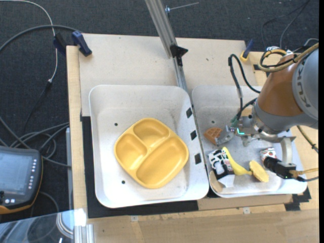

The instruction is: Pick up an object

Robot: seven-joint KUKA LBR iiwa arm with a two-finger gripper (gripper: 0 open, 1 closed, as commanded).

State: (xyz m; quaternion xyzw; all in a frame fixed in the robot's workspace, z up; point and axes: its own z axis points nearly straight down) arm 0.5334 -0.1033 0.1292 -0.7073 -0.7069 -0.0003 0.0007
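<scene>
My gripper (232, 131) hangs low in the right bin (202, 97), under the grey and orange arm that comes in from the right. Just left of it lies a small brown-orange object (213, 133), close to the gripper tip; whether they touch is unclear. Along the bin's near side lie a yellow banana-shaped piece (236, 164), a yellow chunk (259, 172) and a black-and-white object (218, 160). A small white and red item (267, 152) sits beneath the arm.
The left bin (101, 110) holds a yellow divided plate (151, 152). A metal rail (161, 19) slants down to the ridge between the two bins. Cables lie on the dark floor to the left, beside a screen device (17, 178).
</scene>
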